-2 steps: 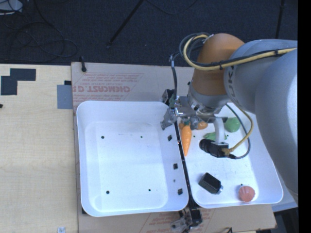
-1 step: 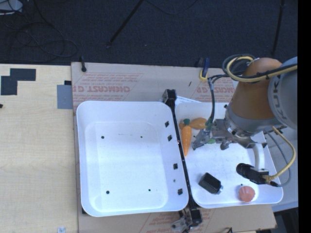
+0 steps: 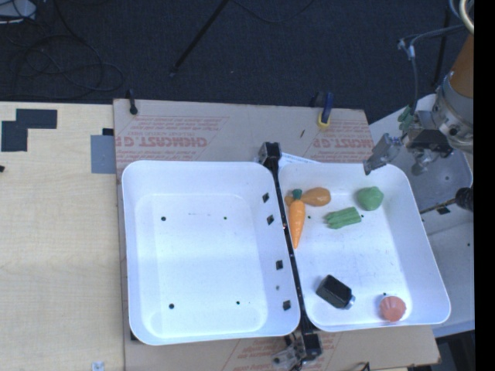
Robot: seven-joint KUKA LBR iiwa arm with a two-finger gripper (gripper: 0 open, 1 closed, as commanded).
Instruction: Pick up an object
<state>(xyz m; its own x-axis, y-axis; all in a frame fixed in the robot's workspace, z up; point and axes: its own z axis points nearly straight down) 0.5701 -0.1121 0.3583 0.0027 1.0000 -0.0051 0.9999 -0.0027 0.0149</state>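
The pincer (image 3: 384, 154) hangs over the far right corner of the right bin (image 3: 429, 273), at about one o'clock from that bin's middle, and it carries nothing; whether it stands open or closed cannot be told at this size. No single object is fixed by the task, so the nearest is the likely target: the round green piece (image 3: 370, 198), just toward six o'clock from the pincer and lying free of its neighbours. Next out, toward seven o'clock, is a green pod-shaped piece (image 3: 343, 218), its long axis running roughly three to nine o'clock. Further toward nine o'clock an orange lump (image 3: 316, 197) touches the top of a toy carrot (image 3: 296, 221), which lies twelve to six along the dividing wall, a poor spot for a grasp. A black block (image 3: 335, 291) and a pinkish-red ball (image 3: 392, 308) sit well apart at the near edge. The left bin (image 3: 201, 315) bears nothing to pick.
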